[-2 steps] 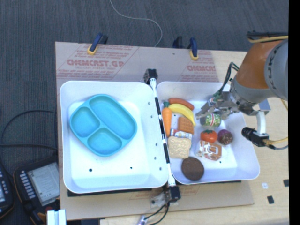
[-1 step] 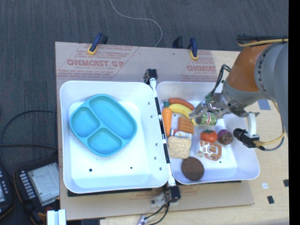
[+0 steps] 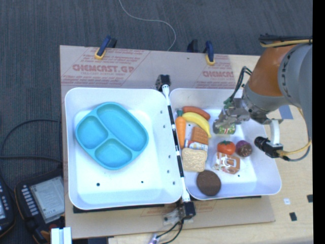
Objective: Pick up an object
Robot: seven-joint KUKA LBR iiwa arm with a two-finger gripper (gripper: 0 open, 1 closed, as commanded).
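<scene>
The right bin (image 3: 260, 173) holds several toy foods: a yellow banana (image 3: 197, 120), a red sausage (image 3: 195, 111), a carrot (image 3: 181, 131), an orange wafer (image 3: 200, 135), a tan cracker (image 3: 194, 159), a brown cookie (image 3: 208, 182), a tomato (image 3: 226, 147), a purple fruit (image 3: 244, 148) and a small red-and-white packet (image 3: 227, 163). My gripper (image 3: 226, 122) hangs low over the bin's upper middle, right above a small green item (image 3: 230, 129) that it partly hides. Whether it touches that item is unclear.
The left bin (image 3: 127, 183) carries a blue three-compartment plate (image 3: 109, 134). A ridge with a black clamp (image 3: 163, 81) divides the two bins. The grey arm with its orange band (image 3: 269, 75) and a black cable fitting (image 3: 266, 145) cover the right bin's far right side.
</scene>
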